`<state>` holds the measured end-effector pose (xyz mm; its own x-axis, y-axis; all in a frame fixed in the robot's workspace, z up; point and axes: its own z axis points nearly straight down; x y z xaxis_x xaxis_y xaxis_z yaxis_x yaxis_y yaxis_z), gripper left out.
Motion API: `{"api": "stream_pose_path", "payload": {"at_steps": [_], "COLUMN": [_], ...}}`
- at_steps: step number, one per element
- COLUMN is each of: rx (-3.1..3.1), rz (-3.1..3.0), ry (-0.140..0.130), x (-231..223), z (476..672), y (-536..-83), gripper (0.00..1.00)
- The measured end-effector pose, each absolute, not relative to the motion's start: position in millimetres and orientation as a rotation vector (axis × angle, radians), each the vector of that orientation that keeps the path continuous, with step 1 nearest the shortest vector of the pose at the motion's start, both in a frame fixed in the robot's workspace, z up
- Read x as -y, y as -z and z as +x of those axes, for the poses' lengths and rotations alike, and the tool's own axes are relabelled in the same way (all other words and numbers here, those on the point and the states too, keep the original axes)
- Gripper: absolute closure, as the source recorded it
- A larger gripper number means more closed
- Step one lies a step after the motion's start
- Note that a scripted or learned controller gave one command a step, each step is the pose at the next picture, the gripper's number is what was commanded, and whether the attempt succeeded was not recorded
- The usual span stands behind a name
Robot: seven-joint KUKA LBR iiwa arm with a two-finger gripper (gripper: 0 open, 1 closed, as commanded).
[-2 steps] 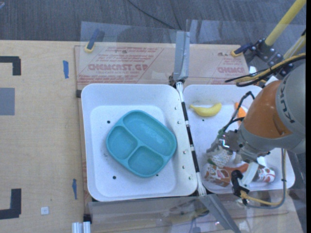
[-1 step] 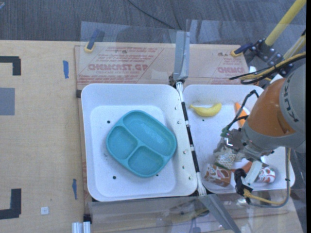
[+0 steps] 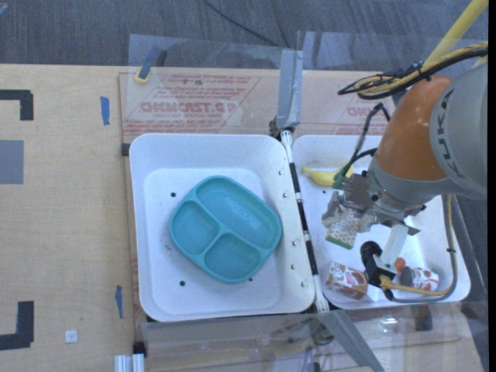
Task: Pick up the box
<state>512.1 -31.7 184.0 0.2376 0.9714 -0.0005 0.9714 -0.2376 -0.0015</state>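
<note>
Tool (image 3: 350,211) fingers hidden (under the wrist)

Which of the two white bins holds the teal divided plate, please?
The left bin holds the teal plate; the right bin, under the arm, has small clutter instead.

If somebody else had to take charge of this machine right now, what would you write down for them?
End effector: low in the right bin, over a small green and white box; no grip can be confirmed.
Also in that bin: a brown box near the front, a banana at the back.
Left bin: a teal divided plate.
Done: arm positioned at the box.
Left: grasp it and lift it.
</note>
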Motion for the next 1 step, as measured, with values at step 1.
{"api": "stream_pose_path", "payload": {"at_steps": [1], "rx": [1.885], "rz": [-2.515], "ry": [-0.001], "x": [5.5], "z": [512.9], "y": [-209.5], "gripper": [1.00]}}
